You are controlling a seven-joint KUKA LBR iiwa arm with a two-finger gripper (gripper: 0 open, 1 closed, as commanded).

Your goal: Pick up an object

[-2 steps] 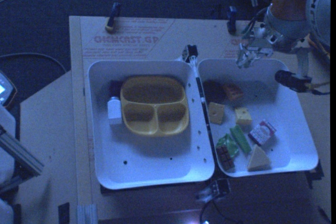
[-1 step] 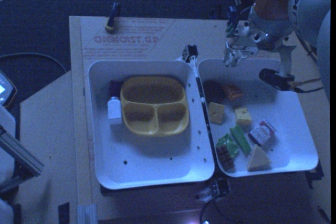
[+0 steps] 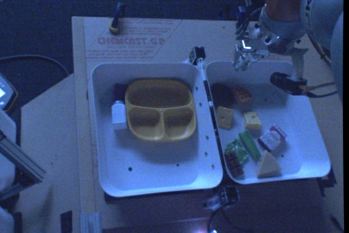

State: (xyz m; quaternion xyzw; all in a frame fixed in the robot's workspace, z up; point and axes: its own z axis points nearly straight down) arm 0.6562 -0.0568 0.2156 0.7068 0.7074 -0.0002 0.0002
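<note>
Right bin [image 3: 313, 142], near edge: tan wedge [image 3: 268, 165], brown block [image 3: 235, 161], green piece [image 3: 246, 144], red-and-white packet [image 3: 272, 138]. Mid-bin: two yellow cheese-like cubes [image 3: 225, 117] [image 3: 252, 120]. Far end: orange piece [image 3: 242, 96] beside a dark item, too dim to identify.

Left bin [image 3: 103, 166]: yellow divided tray [image 3: 160, 109], small white bottle [image 3: 119, 114] touching its left side.

Gripper [image 3: 244, 61]: raised over the right bin's far left corner, carrying nothing; how wide the fingers stand cannot be told in this light.

Handling note (judgement): the orange piece lies nearest the gripper. Centre above it, descend straight, keep clear of the bin wall and its dark neighbour, close squarely across its sides.
</note>
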